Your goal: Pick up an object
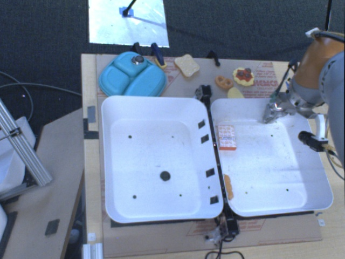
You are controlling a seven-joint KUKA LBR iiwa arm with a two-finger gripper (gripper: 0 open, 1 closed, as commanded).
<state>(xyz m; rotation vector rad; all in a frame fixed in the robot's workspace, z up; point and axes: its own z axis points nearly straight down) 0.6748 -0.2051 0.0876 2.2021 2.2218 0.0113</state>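
Note:
In the right bin (302, 198) a small white and red packet (226, 136) lies flat near the left wall. Further toward the front, an orange-brown piece (228, 186) rests against that same wall. A small dark disc (165, 175) sits on the floor of the left bin (116, 161). My gripper (271, 114) hangs low over the far part of the right bin, right of the packet and well apart from it. Nothing shows between its tips.
Behind the bins lie a blue divided plate (132, 75), a toast slice (187, 65), a pretzel-like piece (223, 81), a small tart (243, 75) and a yellow piece (235, 93). A black part of the arm (311, 139) juts over the right bin's right side.

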